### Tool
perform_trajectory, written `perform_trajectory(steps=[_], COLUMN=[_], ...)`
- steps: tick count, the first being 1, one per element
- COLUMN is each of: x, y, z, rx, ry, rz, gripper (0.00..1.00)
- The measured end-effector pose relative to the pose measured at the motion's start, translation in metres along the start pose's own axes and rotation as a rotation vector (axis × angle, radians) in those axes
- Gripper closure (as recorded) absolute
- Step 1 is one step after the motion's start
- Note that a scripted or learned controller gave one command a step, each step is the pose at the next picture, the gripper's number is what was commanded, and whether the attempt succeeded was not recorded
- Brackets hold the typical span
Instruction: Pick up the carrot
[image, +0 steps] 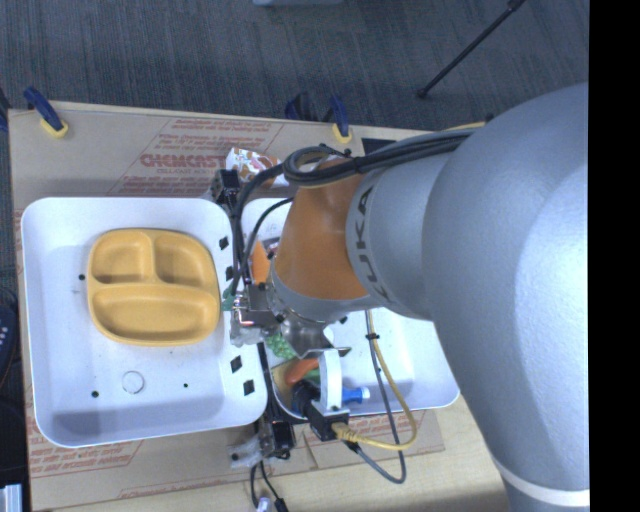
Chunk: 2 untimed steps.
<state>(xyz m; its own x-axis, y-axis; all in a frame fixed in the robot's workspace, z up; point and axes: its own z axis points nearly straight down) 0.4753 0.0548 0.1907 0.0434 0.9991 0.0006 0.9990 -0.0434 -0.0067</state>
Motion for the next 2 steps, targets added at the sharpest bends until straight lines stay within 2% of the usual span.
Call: perform_trajectory(steps=[1, 2], x=[-0.039, 0.037], y=[0.002, 0.014], z=[-0.091, 0.0], rx=[-0.005, -0.001], ry=[-0.001, -0.001], rz=[0.0, -0.206], gripper=[1.0, 1.0])
